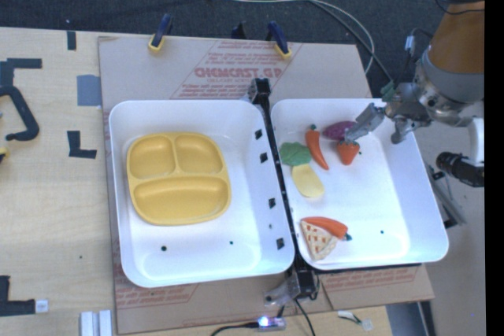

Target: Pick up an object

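My gripper point(380, 122) hangs over the far right part of the right bin point(409, 193), its two fingers spread apart with nothing between them. One finger point(364, 124) slants down toward the purple toy point(339, 129) and the small red-orange toy point(348, 152) beside it; whether the tip touches either of them I cannot tell.

Taking the right bin as my landmark: the purple toy lies near its far wall, with the small red-orange toy just in front of it. To their left sits a carrot point(316, 149), lying at a slant, and a green piece point(295, 153) touches the bin's left side. A pale yellow piece point(308, 181) lies just below the green one. Near the bin's front edge rest a red-orange pepper point(325, 225) and a pizza slice point(317, 241), touching each other.

Left of the right bin, the left bin point(189, 256) holds a yellow divided plate point(178, 177).
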{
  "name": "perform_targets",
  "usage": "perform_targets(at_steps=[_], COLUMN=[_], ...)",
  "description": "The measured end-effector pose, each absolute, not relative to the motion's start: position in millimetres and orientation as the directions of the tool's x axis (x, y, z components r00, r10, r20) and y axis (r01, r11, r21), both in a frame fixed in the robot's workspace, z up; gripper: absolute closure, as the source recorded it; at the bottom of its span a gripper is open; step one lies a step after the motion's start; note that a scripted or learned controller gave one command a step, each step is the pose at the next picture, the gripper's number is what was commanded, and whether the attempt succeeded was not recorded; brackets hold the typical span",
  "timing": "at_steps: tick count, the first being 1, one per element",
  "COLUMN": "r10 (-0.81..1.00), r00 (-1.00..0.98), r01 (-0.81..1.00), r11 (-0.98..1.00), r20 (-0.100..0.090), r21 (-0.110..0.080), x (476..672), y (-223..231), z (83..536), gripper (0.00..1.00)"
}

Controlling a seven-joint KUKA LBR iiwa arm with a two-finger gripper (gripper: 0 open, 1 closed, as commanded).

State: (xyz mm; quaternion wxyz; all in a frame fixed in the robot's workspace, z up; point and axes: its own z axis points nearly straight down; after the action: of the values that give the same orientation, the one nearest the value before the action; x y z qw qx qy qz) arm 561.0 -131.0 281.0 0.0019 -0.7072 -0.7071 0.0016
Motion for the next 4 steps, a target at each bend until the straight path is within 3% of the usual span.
perform_targets(at_steps=[1,4], r10=[1.0,1.0], r00=[0.0,0.0], r01=[1.0,1.0], r11=[0.0,0.0], r20=[0.0,0.001], r21=[0.0,-0.005], x=[561.7,570.6], y=[-131,-131], z=[283,130], gripper=[0.0,0.0])
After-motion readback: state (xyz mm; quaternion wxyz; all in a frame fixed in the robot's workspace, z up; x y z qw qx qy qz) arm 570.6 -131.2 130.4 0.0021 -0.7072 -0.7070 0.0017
